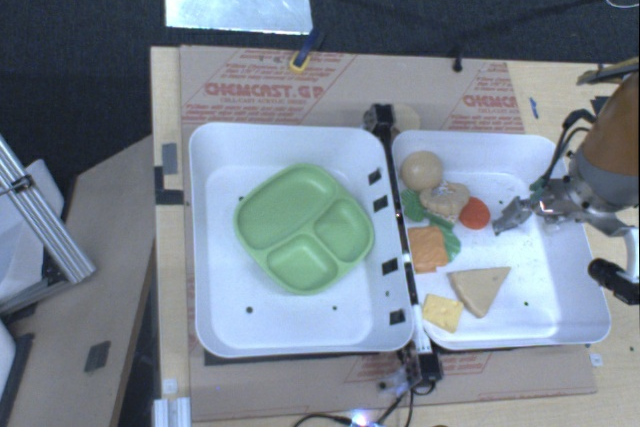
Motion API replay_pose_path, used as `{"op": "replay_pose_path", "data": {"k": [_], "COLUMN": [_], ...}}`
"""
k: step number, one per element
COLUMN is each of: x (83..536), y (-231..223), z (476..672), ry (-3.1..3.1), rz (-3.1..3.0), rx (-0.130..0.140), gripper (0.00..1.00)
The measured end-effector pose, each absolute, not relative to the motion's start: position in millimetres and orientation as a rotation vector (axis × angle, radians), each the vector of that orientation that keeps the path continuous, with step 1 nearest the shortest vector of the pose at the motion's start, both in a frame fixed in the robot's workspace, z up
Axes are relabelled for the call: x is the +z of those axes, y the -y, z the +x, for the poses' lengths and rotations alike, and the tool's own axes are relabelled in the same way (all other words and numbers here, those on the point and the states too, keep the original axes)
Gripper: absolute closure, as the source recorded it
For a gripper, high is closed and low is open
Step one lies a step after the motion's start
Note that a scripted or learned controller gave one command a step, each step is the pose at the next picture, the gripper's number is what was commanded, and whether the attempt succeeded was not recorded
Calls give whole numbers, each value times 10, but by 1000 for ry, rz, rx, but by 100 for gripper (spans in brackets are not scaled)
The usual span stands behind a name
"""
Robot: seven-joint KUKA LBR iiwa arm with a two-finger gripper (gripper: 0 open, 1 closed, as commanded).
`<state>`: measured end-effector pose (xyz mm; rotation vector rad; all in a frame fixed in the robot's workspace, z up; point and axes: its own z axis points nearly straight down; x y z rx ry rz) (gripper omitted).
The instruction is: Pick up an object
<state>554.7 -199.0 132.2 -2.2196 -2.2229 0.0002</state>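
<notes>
Low over the right bin point(575, 320), the jaws point(508, 218) sit just right of the red tomato point(475, 213) — apart from it, whether released or clenched I cannot tell.

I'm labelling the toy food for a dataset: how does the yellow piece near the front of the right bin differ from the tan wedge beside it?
The yellow piece is bright yellow, while the tan wedge is pale beige. The yellow piece is roughly square; the tan wedge is triangular. The yellow piece looks smaller and lies nearer the divider, with the tan wedge to its right. Both lie flat on the right bin floor, apart from the gripper.
</notes>
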Motion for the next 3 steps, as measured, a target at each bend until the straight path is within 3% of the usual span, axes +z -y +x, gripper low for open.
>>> {"op": "replay_pose_path", "data": {"k": [1, 2, 3], "x": [819, 953, 1571], "y": [1984, 1993, 2067], "z": [5550, 5564, 5621], "ry": [2222, 2226, 2231], "rz": [-2219, -2223, -2223], "rx": [0, -4, -5], "gripper": [0, 100, 100]}}
